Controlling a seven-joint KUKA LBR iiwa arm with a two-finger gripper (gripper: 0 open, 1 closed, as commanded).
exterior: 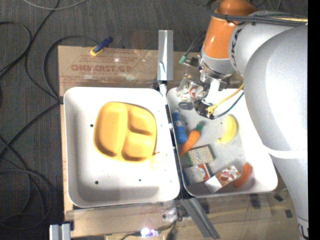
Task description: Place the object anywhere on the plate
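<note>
From my remote seat I saw the hand (197, 98) low over the far end of the right bin (260, 184) — whether it was spread or closed I could not tell. Nothing showed clamped in it, so I judged the pick not yet made. The candidates lay near it: a carrot (190, 139) beside a blue bottle (176, 126), a banana (229, 129), 2 small cartons (200, 156). The yellow plate (126, 131) sat in the left bin (80, 184), well apart. To do this well I would have chosen 1 isolated piece — the banana — descended squarely, then lifted clear of the divider before crossing.
</note>
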